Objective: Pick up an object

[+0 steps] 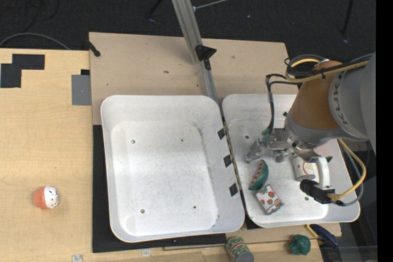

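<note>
**Arm low over the right bin, objects lying just beside it**

Here we are over the bench, two white bins side by side. The left bin (123, 113) sits broad and pale, and the right bin (245, 108) is where the action is. The grey arm (353, 95) reaches in from the right, its orange band (312, 104) bright above the wrist, cables looping around it. The gripper (268, 150) hangs low over the middle of the right bin, metal parts splayed toward the divider between the bins. Whether it is parted or closed, I cannot tell from this angle; the wrist hides too much, and nothing can be seen held in it.

Just below the gripper lies a watermelon-slice toy (260, 174), green rind with a red face, resting on the bin floor. Right beside that, nearer the front edge, sits a small white box with red spots (268, 199), tilted on the floor. Both are apart from the gripper, though close under it.

Outside the bins: a small orange and white ball (46, 197) sits far off on the wooden table (37, 132) at the left. At the front edge, a patterned can (237, 248) and a green lump (300, 245) lie off the bin. A metal rail (187, 15) slants up behind the bins.
</note>
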Robot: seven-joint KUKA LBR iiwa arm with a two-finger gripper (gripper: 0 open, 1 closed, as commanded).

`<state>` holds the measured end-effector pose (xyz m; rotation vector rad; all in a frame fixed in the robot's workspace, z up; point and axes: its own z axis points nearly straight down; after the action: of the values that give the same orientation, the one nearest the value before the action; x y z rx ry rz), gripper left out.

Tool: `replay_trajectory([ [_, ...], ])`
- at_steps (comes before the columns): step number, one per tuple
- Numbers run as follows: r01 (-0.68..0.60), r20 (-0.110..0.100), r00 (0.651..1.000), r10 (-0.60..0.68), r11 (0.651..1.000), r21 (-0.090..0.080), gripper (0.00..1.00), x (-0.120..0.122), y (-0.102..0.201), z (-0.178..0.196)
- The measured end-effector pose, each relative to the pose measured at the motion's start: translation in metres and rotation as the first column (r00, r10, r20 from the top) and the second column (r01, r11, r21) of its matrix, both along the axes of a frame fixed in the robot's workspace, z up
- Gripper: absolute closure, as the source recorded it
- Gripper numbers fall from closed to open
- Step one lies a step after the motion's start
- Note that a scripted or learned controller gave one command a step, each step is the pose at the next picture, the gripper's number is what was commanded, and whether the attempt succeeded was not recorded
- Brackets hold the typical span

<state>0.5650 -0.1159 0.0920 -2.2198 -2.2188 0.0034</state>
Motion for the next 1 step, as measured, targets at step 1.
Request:
replay_trajectory([
  [1, 0.006, 0.000, 1.000, -0.006, 1.000, 0.000, 1.00, -0.0005, -0.0018, 0.0113],
])
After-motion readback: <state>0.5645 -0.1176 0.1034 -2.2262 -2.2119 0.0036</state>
